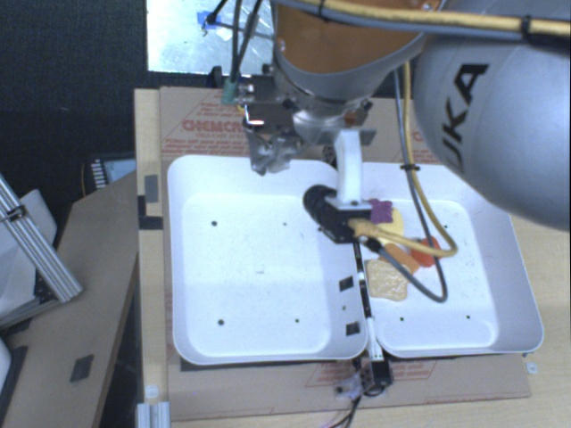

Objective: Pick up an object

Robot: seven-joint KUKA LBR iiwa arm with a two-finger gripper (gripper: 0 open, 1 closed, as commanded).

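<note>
purple block (382, 210) and tan slab (388, 281) lie in the right bin (486, 315), apart from the pincer (268, 157) at the left bin's (250, 279) far rim; its gape unclear.

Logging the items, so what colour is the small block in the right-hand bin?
The small block is purple, clearest in the overhead camera view.

Just in front of the jaws, wide bare floor across the left bin (250, 275), passable throughout. Farther to the view's right of the jaws, crowded: purple block (382, 210), orange piece (417, 259) and tan slab (388, 281) clustered in the right bin (482, 310).
</note>
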